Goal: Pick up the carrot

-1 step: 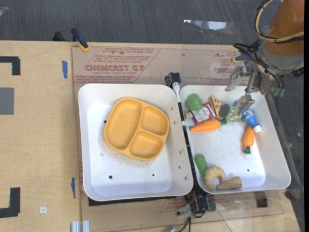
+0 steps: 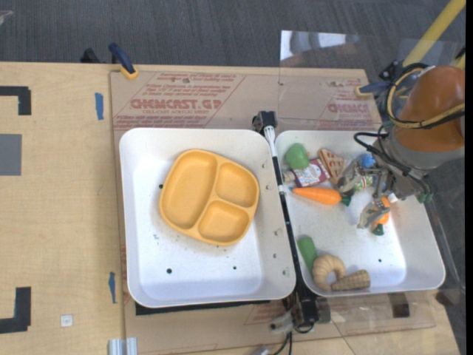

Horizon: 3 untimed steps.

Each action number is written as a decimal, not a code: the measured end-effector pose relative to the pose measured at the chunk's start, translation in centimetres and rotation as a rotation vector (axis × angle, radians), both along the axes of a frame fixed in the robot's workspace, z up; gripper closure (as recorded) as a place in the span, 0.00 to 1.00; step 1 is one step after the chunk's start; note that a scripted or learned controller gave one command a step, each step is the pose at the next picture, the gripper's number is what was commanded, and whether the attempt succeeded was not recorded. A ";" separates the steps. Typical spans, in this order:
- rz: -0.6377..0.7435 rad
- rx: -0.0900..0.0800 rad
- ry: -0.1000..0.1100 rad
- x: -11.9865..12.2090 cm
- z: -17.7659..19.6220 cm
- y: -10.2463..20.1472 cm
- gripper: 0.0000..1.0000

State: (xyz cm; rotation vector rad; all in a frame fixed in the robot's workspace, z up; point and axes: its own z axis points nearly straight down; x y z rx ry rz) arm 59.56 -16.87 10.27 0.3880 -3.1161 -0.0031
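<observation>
Carrot (image 2: 317,195) lies on the floor of the right bin (image 2: 421,272), toward that bin's nine o'clock side, its orange body running across with the thicker end at three o'clock, clear of the gripper. Gripper (image 2: 375,211) hangs near the bin's three o'clock part, under the grey arm (image 2: 432,117) with its orange band; whether it is spread or pressed together I cannot tell, as small coloured bits crowd around it. At the carrot's twelve o'clock sit a green toy (image 2: 296,155), a small packet (image 2: 310,174) and a waffle-like piece (image 2: 330,163). At the bin's six o'clock lie a second green piece (image 2: 306,246), a croissant (image 2: 327,267) and a cone (image 2: 352,280). Left bin (image 2: 148,272) holds a yellow divided plate (image 2: 209,196). Both bins rest on the tabletop (image 2: 59,198).
</observation>
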 end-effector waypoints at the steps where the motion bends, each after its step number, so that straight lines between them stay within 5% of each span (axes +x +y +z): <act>1: 0.110 -0.003 -0.010 -3.5 -1.4 -5.1 0.00; 2: -0.131 -0.003 -0.011 -6.0 -1.4 -5.5 0.00; 3: -0.130 -0.005 -0.025 -5.5 0.0 -5.4 1.00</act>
